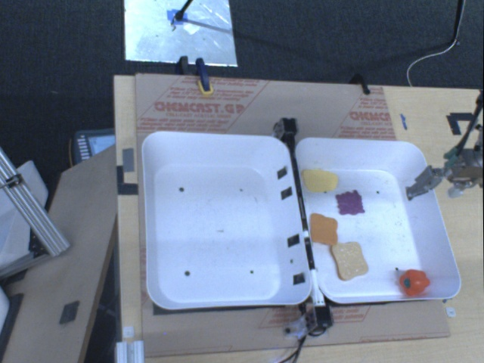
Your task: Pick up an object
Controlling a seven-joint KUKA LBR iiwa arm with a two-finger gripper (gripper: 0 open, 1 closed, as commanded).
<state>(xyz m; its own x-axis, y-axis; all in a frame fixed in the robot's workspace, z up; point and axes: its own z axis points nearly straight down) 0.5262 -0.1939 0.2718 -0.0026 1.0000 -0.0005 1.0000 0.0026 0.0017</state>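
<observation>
My right bin (435, 225) holds a tan slice (349, 260) at six o'clock; an orange piece (324, 229), yellow piece (321, 180), purple piece (349, 202) and red-orange fruit (414, 281) nearby; my claw (420, 184) hovers at three o'clock.
</observation>
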